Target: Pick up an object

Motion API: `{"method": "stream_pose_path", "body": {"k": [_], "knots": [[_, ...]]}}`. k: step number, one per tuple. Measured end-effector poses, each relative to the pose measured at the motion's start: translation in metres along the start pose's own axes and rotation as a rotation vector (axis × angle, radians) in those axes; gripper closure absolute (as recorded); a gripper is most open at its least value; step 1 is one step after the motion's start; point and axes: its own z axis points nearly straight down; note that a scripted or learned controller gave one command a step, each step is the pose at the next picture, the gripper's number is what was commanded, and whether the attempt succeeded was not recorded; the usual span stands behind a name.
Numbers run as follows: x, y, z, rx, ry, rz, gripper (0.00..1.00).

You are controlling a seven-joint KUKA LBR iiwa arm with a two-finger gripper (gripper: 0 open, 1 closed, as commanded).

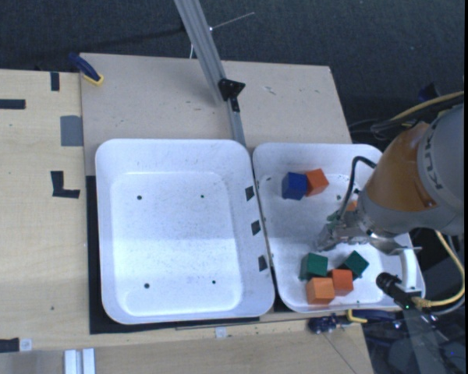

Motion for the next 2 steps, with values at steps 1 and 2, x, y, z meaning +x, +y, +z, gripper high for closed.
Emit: {"method": "stream_pose_path", "body": {"k": [1,2], "knots": [[0.001,0.007,-0.061,-0.009,-0.003,0.001,1.0],[0.003,0.016,-0.106,-0.008,-0.003,0.0,1.0]]}}
